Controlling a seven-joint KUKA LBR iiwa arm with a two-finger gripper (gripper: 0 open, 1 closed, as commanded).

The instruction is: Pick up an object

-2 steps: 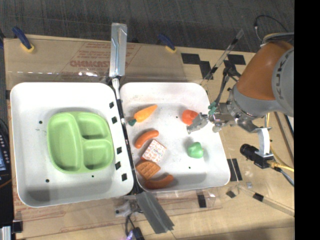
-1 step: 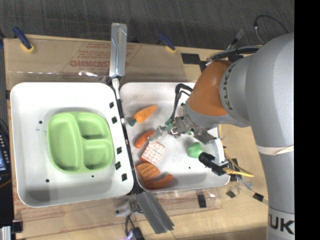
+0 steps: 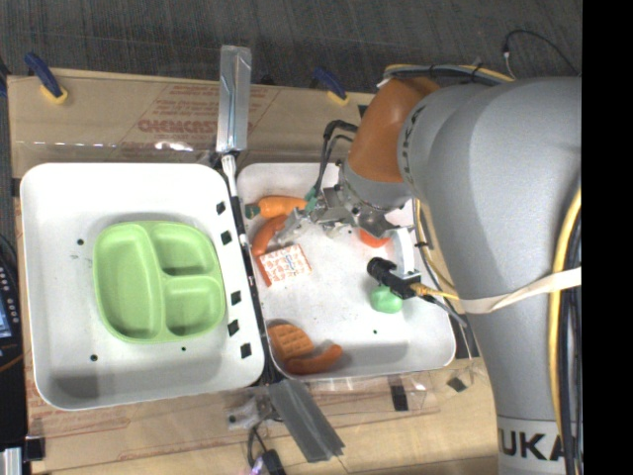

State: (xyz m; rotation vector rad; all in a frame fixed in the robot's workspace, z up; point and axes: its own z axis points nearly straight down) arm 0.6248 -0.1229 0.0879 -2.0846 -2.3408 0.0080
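Camera view: gripper [image 3: 302, 221] low in right bin [image 3: 435, 325], tips by 2 orange carrots [image 3: 272, 216] at bin's left wall. Can't tell jaw state or if anything's held. Red-white packet [image 3: 285, 264] just below. Green divided tray [image 3: 158, 280] in left bin [image 3: 59, 364].

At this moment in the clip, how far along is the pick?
Done: the arm has reached into the right bin, with the gripper low beside the orange carrots. In hand: nothing visibly gripped; the view is too unclear there. Left: a confirmed grasp and lift. The red-patterned packet, green object and waffle lie untouched.
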